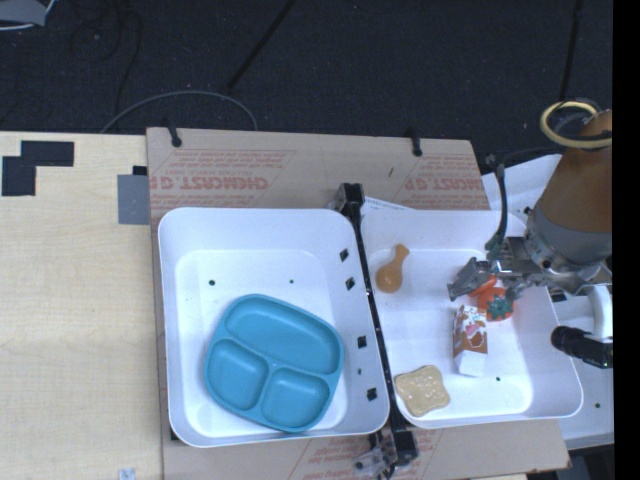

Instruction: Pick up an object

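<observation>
The gripper hovers in the right bin over a small orange object, just above a carton; whether its fingers are parted cannot be told. A crowded closure risks catching the carton or missing both

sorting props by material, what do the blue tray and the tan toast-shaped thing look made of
The blue three-compartment tray looks like moulded plastic: uniform colour, smooth matte sheen, rounded edges. The tan toast-shaped piece is probably plastic or foam toy food; its speckled surface leaves this open.
</observation>
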`<state>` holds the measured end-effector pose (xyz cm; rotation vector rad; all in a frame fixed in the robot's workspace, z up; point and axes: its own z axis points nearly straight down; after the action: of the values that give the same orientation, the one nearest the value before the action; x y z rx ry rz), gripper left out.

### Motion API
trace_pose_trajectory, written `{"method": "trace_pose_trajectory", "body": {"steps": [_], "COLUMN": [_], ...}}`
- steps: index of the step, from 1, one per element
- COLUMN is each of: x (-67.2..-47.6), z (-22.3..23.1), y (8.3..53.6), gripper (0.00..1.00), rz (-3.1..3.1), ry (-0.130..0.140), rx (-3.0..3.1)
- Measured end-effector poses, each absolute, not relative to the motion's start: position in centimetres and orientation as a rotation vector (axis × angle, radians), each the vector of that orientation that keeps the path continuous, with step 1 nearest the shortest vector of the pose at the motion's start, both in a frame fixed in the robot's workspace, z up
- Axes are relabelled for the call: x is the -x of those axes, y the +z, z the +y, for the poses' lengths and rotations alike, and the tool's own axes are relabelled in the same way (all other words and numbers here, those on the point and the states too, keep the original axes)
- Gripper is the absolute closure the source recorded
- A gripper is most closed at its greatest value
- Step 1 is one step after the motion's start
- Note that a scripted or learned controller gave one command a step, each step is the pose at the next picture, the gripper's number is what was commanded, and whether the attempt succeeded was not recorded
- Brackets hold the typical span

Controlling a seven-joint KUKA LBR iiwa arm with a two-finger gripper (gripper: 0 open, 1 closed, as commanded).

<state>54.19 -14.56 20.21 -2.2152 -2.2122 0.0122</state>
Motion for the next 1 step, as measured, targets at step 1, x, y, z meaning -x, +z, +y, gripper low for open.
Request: {"method": "trace_pose_trajectory", "body": {"steps": [1], "x": [-54.46], "z": [-14.58], "y": [20.79], "gripper": [0.0], "rz": [-2.221], "ry": [0.001], "rx": [2.22]}}
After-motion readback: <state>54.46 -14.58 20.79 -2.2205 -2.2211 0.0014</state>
